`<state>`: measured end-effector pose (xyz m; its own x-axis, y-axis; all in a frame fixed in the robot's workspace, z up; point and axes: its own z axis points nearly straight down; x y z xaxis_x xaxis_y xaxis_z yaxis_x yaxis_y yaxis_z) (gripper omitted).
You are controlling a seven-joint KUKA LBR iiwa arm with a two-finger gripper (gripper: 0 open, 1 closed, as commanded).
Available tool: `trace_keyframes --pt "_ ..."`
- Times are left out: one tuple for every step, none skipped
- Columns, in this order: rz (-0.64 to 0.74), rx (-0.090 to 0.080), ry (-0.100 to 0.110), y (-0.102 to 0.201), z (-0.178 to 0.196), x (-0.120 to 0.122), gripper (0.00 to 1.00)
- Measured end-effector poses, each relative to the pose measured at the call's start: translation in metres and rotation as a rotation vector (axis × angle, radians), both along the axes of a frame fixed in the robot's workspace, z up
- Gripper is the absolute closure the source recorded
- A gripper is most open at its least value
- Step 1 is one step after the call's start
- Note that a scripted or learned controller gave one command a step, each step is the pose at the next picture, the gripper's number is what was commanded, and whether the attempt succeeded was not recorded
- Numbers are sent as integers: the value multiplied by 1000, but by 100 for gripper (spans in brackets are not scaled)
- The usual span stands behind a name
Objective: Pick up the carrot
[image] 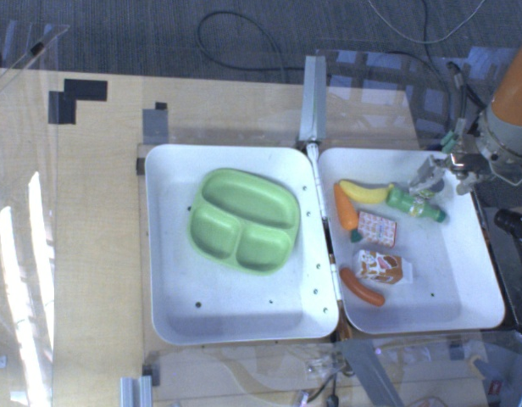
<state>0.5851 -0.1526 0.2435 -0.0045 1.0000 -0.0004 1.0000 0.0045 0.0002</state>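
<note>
sausage (362, 287), carrot (346, 207) in right bin (490, 299)

Even, bright overhead light; the white bins (244, 329) look slightly washed out. Pale streaks of glare, perhaps off clear panels, mark the left edge. Overall detail is soft.

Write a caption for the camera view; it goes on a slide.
Pincer above a green plastic bottle; small orange carrot lies beside a yellow banana in the right white bin.
</note>
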Motion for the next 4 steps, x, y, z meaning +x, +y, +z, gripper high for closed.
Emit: trace_keyframes --pt "174 1 0 119 -61 -51 0" --pt "378 1 -1 63 -125 -8 0" --pt "266 1 -2 47 -158 54 0" --pt "271 3 -2 49 -148 55 100"
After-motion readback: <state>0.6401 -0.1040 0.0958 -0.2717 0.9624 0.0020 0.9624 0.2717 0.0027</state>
